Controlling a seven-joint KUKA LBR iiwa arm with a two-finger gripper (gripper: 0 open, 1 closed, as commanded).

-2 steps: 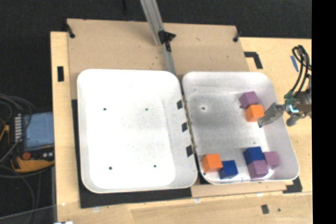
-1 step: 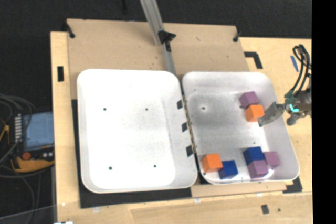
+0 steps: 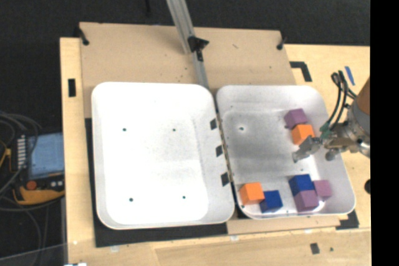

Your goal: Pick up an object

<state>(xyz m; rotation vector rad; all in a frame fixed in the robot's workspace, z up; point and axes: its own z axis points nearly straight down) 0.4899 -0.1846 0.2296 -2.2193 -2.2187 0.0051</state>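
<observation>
The right bin (image 3: 259, 146) holds several small blocks. A purple block (image 3: 295, 117) and an orange block (image 3: 303, 133) sit together near its far right side. Along the near edge lie another orange block (image 3: 252, 192), a blue block (image 3: 271, 200), a second blue block (image 3: 301, 184) and two purple blocks (image 3: 306, 199) (image 3: 323, 189). My gripper (image 3: 317, 152) hangs over the bin's right side, just below the upper orange block, open, with nothing between its fingers.
The left bin (image 3: 156, 152) lies beside the right one. A slanted metal rail (image 3: 177, 3) runs down from the top to the gap between the bins. Cables and a control box (image 3: 43, 156) sit off the bench's left.
</observation>
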